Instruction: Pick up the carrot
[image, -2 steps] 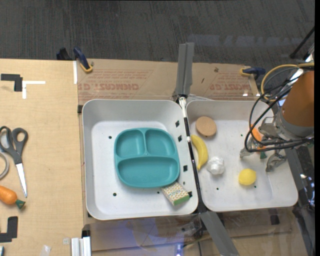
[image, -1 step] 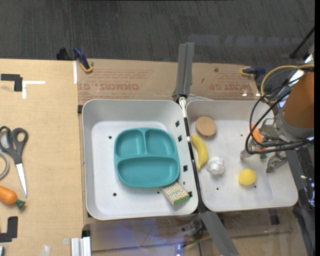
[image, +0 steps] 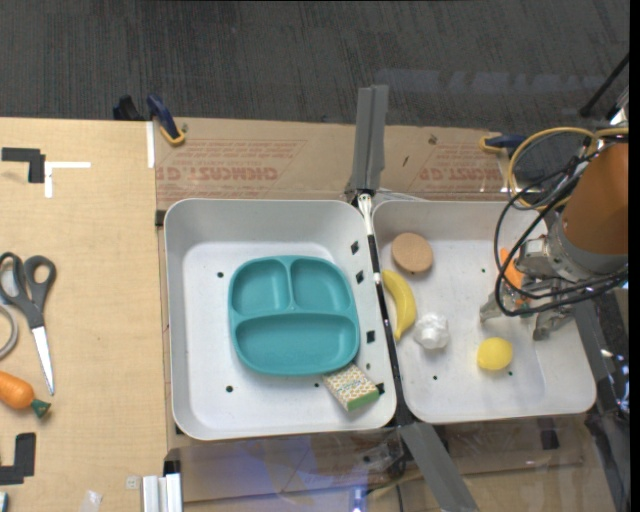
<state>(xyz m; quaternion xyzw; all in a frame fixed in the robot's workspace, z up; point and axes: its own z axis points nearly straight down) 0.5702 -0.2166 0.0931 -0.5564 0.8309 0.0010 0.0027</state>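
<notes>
Two shallow white bins (image: 190, 330): one teal divided plate (image: 294, 314), one speckled sponge (image: 353, 388); one yellow banana (image: 401, 304), one yellow lemon (image: 494, 354), two-finger gripper (image: 520, 315) alongside, grip unreadable; one orange carrot (image: 16, 392) lying outside on wooden bench (image: 90, 280), far left.

The arm (image: 600, 215) was grey metal with a broad, rounded orange band above the wrist. Black cables looped loosely around it, and a yellow one ran among them near the top. Below the band sat a silver-grey wrist block, and the gripper (image: 520, 315) beneath was pale grey metal with short, angular parts.
</notes>
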